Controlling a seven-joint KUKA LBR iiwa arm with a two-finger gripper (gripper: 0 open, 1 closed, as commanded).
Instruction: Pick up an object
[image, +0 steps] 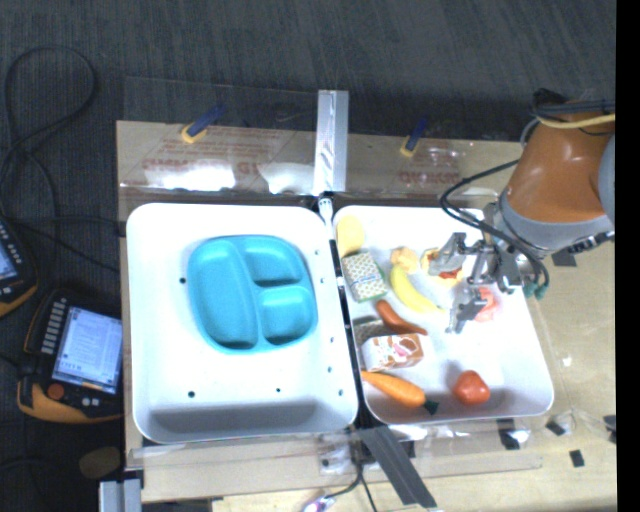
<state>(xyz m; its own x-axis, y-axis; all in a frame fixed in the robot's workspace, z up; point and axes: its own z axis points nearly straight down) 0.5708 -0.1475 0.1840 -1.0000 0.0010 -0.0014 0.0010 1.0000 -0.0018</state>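
Here, two shallow white bins sit side by side on the bench. The left bin (150, 300) holds one thing, a blue divided tray (250, 290) with three compartments, lying near the bin's middle. The right bin (520, 370) holds a scatter of toy foods: one banana (408, 285) near the centre, one carrot (393, 388) at the near edge, one tomato (471, 386) in the near right part, one brown sausage (397, 318) just beyond a printed packet (392, 351), one checkered block (362, 275) close to the dividing wall, and one pale yellow piece (350, 236) at the far left corner. A small red-and-white item (484, 304) lies just beside the gripper; what it is cannot be told.

The arm (560, 185) reaches in from the right, its orange band above the far right part of the right bin, with the wrist angled down and leftward. The gripper (464, 292) hangs over the right-hand middle of that bin, just right of the banana, its metal fingers (463, 312) pointing toward the near side. Whether they are spread or pressed together cannot be told, and nothing is visibly between them.

Two clamps (200, 124) hold a clear sheet along the far edge.
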